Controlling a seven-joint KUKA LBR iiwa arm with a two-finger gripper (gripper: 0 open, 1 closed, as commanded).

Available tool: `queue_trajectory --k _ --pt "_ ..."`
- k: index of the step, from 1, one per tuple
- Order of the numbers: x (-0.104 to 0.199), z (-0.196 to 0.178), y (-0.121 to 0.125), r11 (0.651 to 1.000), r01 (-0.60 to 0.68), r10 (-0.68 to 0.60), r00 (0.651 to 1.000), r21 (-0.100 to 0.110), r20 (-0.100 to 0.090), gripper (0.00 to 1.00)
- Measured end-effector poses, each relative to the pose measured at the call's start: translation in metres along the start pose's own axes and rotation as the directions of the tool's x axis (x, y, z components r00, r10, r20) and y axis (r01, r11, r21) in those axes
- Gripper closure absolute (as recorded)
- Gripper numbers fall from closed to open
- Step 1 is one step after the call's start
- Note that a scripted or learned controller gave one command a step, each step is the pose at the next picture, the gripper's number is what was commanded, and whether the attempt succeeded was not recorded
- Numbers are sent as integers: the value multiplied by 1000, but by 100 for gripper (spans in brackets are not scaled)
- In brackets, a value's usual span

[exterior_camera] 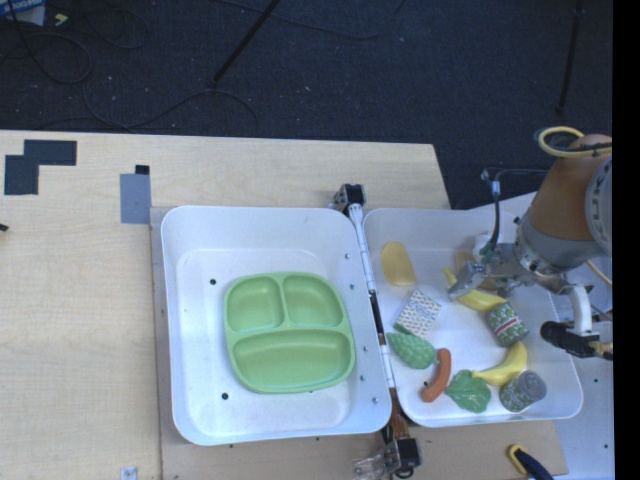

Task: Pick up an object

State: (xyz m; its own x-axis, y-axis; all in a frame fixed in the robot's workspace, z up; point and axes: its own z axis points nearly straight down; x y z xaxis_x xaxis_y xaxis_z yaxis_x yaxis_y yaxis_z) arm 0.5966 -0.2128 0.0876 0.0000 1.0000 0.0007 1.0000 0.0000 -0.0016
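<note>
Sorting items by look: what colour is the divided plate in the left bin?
Light green: the three-compartment divided plate lies in the left white bin, clearest in the camera view.

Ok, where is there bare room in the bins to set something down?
Left bin: white floor rings the green plate, widest along the far wall. Right bin: a bare strip along the far wall beyond the yellow block. Its near half is crowded around the banana.

A pale wooden bench [80, 308] stands on dark blue carpeted floor [300, 58], where black cables [250, 33] trail loosely across.
</note>
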Motion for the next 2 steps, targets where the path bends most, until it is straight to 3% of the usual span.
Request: queue_trajectory --k 1,2 --pt "-1 -10 0 1000 -2 2 1000 0 -1 100" --pt "75 -46 28 1000 1 -1 1000 0 -1 100"
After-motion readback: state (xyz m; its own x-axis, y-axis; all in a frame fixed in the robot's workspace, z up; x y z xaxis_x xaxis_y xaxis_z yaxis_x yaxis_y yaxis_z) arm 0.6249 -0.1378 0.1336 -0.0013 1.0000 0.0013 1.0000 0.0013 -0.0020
